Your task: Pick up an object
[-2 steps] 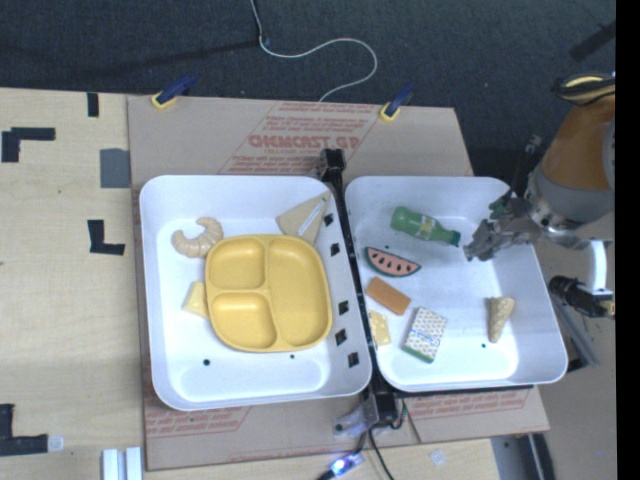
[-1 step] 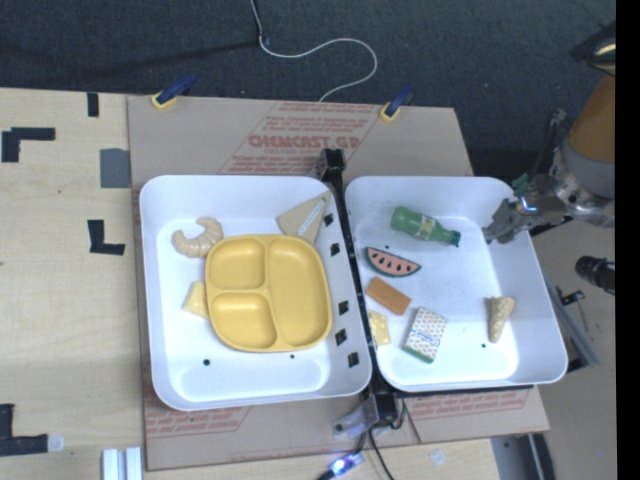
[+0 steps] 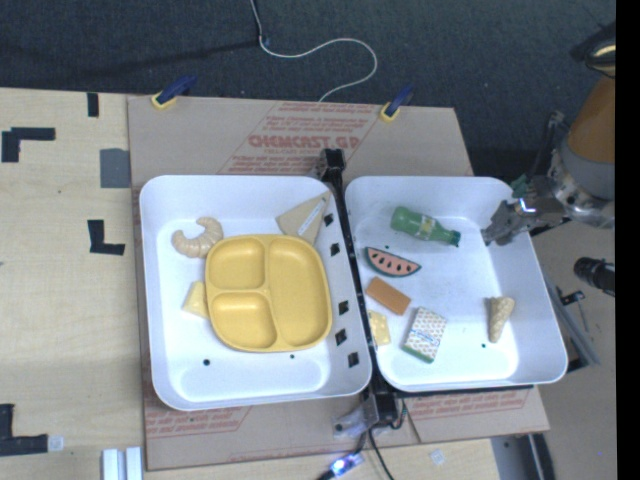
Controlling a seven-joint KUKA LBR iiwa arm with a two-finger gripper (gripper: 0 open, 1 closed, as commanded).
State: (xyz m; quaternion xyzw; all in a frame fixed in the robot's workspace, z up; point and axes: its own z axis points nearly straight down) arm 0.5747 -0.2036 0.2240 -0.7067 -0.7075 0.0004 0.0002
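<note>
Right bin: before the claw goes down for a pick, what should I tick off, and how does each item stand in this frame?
1. Claw over the right bin: ok, at its upper right edge.
2. Claw free of any object: cannot tell, too small to judge.
3. Nearest target, green bottle, reachable: ok, lying flat with bare floor around it.
4. Watermelon slice apart from orange block: ok, a gap shows.
5. Patterned box apart from its neighbours: ok, though a small yellow piece lies close by.
6. Cone away from the wall: not ok, near the right rim.
</note>
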